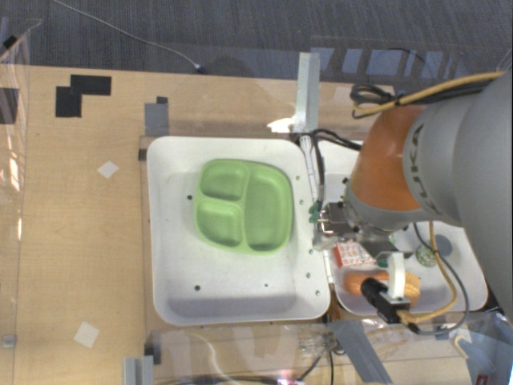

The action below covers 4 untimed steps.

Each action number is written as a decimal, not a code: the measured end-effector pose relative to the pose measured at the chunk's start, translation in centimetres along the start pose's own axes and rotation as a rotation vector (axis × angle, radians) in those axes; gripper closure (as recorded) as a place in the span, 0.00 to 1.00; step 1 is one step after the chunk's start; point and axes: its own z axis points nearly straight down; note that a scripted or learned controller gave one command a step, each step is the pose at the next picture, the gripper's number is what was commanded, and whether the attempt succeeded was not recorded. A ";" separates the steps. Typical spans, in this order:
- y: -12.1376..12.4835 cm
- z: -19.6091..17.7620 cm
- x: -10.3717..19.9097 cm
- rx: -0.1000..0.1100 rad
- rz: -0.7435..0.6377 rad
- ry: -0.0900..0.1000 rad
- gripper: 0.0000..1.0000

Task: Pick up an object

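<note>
While the claw (343,229) is hanging over the right bin (469,291), an orange object (353,282) is lying just beside it; I cannot tell whether the claw is open or closed.

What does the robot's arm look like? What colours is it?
The arm is fat, round and grey, with a wide orange band above the wrist. Dark letters are printed on the grey shell. A yellow cable and thin black cables run beside it.
</note>
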 end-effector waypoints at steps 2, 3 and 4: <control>0.0 -0.9 9.0 0.003 0.760 -0.001 1.00; 0.1 0.2 17.0 0.003 1.312 0.001 1.00; 0.4 -0.9 16.8 0.002 1.315 0.004 1.00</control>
